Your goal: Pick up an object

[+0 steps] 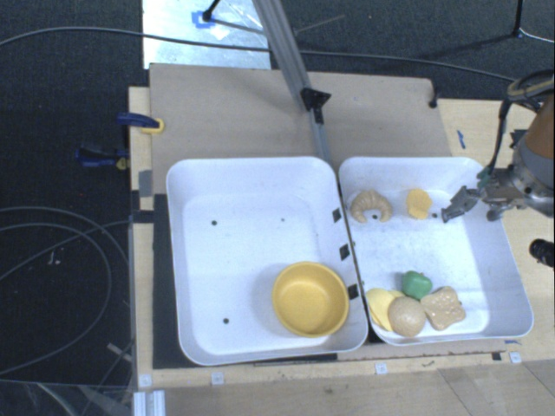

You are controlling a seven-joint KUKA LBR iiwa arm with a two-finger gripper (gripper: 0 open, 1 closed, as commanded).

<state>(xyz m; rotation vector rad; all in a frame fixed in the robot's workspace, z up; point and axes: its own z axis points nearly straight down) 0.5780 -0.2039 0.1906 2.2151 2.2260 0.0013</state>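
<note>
Over the right bin point(503, 258), in the one camera view, I see my gripper point(457, 206) reaching in from the right edge, near that bin's far right corner. Its dark fingers point left toward a small yellow piece point(419, 203), just beside it but apart from it as far as I can judge. At this slant and size I cannot tell whether the jaws stand apart or together; nothing visibly sits between them.

Everything I might pick lies on the bin floors. A croissant point(370, 204) rests near the divider, left of the yellow piece. At the near end a green pepper point(417, 283), a slice of toast point(442, 308), a pale round potato-like piece point(406, 316) and a yellow item point(379, 303) partly under it are bunched together, touching. The left bin point(225, 232) bears a yellow bowl point(310, 298) at its near right corner.

So I judge the task barely begun: the arm is placed near a candidate, with grasp and lift all left to do.
</note>
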